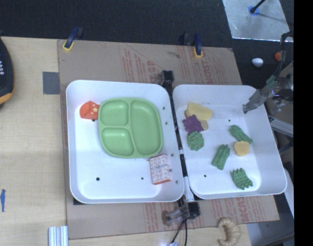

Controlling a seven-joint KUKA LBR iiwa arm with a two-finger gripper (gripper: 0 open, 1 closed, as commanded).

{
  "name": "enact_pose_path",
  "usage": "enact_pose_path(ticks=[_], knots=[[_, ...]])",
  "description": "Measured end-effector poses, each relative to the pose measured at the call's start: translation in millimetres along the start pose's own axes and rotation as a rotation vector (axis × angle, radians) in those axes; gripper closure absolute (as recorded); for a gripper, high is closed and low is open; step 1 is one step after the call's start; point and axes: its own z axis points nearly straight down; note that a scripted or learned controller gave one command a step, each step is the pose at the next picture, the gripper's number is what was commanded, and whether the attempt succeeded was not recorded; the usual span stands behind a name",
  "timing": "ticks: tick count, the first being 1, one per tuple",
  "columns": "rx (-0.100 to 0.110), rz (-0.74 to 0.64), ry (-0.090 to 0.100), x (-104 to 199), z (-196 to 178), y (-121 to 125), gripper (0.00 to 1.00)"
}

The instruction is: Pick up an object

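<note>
Right bin [258, 152] upper-right rim: claw [250, 105] hovering, nothing gripped.

Bench top is light wood [23, 152], with a brown cardboard sheet [120, 60] laid over it and held at the far edge by a yellow-tipped clamp [70, 39] and a blue-and-yellow clamp [197, 45]. Off the sheet, a black-and-orange handheld controller [0, 70] sits at the far left edge, a grey tape square [50, 82] lies just left of the cardboard, and a small blue mark [2, 199] shows on the wood near the front left. At the near edge a tan curled object [229, 230] rests on the cardboard beside a black cable [186, 233]; beyond the bench the floor is dark, with a pale rectangular sheet [253, 12] at top right.
</note>
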Motion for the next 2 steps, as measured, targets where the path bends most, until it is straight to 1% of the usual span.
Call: enact_pose_path(ticks=[1, 2], knots=[[0.014, -0.002, 0.006, 30, 146, -39, 0.00], [-0.014, 0.001, -0.008, 55, 152, -64, 0.00]])
